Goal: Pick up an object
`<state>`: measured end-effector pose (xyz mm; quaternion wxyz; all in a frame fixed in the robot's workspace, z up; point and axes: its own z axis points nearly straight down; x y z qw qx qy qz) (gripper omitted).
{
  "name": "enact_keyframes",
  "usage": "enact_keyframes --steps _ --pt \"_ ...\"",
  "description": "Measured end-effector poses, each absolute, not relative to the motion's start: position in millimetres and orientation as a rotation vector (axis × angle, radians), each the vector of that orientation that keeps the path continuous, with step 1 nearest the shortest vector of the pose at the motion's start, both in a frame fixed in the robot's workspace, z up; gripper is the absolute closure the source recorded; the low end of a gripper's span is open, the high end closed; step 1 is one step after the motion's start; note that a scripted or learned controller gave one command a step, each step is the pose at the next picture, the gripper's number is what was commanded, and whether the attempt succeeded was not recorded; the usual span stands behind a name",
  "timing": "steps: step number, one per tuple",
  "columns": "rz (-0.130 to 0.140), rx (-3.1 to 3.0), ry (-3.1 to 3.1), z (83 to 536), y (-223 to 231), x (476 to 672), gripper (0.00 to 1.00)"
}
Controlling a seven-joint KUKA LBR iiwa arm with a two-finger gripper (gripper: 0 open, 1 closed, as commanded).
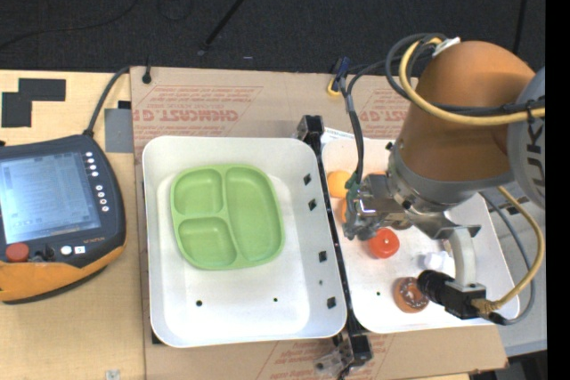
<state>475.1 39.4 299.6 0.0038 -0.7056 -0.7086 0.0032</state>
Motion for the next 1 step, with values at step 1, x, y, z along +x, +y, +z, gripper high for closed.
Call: enact_keyframes --steps 1 --pt "-0.008 -2.216 -2.23 383.7 92.6 476.3 1.0"
